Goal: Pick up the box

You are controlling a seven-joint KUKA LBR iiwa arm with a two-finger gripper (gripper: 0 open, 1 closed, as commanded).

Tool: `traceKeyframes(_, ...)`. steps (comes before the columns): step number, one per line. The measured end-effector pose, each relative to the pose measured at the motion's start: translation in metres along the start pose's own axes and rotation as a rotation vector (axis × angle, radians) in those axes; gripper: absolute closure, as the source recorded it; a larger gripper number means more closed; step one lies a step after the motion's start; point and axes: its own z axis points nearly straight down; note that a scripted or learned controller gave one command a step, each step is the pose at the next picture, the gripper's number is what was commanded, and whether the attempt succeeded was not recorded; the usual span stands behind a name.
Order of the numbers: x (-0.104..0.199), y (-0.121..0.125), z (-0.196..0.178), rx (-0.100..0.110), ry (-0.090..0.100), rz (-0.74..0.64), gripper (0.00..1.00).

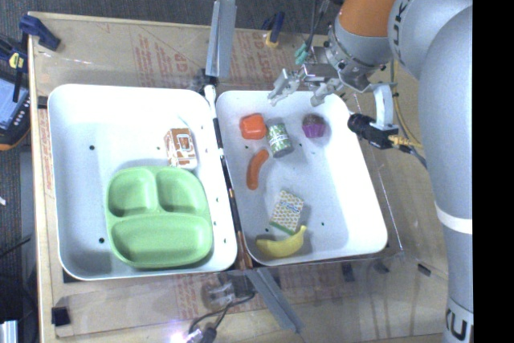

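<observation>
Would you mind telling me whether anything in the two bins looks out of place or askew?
Nothing looks spilled or damaged. The patterned box lies tilted in the right bin, its lower corner at the banana. A small packet lies at the green tray's upper edge in the left bin.

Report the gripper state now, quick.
Gripper: jaws open, holding nothing, above the far rim of the right bin.

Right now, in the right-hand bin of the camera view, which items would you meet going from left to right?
Orange block → orange sausage → green can → patterned box → purple item. The banana is left out because it overlaps several of these in that order.
</observation>
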Motion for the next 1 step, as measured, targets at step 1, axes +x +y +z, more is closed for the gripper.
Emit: traceKeyframes(1,-0.0039,-0.0323,0.0832,-0.001,0.000,-0.114,0.00)
